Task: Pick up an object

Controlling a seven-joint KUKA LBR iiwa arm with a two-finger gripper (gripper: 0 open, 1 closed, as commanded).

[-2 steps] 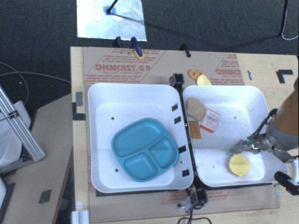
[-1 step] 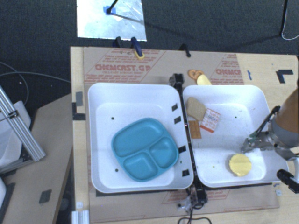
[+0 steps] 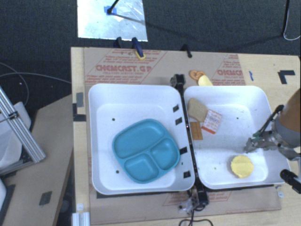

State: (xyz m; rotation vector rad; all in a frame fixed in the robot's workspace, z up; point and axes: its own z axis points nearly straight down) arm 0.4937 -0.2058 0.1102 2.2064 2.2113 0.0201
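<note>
I count two white bins on my bench, the left bin [image 3: 101, 126] and the right bin [image 3: 256, 102] at the frame's middle, and my one gripper [image 3: 251, 145] at the right edge. The left bin holds one blue divided plate [image 3: 146, 149]. The right bin holds four things: one yellow round piece [image 3: 241, 166], one tan bread-like piece [image 3: 197, 110], one white-and-red packet [image 3: 212, 121] and one brown strip [image 3: 196, 131].
</note>
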